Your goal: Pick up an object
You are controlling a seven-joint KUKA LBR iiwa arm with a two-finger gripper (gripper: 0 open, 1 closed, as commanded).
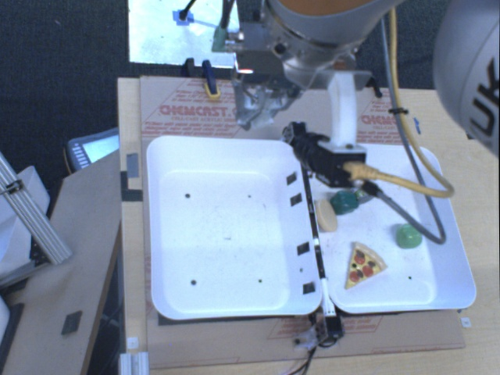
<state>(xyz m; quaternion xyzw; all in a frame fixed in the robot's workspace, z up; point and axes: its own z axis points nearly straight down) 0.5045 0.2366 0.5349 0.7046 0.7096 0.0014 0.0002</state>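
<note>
My gripper [262, 109] hangs high over the back rim of the left bin [226, 233], near the divider between the bins, and I see nothing held in it. In the right bin [441, 287] lie a toy pizza slice [364, 264] near the front, a light green round piece [408, 236] to its right, a teal piece [344, 202] close to the divider, and a beige oval piece [326, 215] touching the teal one. All of them lie well in front of and to the right of the gripper.
The bins sit on a cardboard sheet [187, 108] on the bench. A yellow and a grey cable [406, 186] sag over the back of the right bin. A blue-handled clamp [209, 76] stands behind the left bin.
</note>
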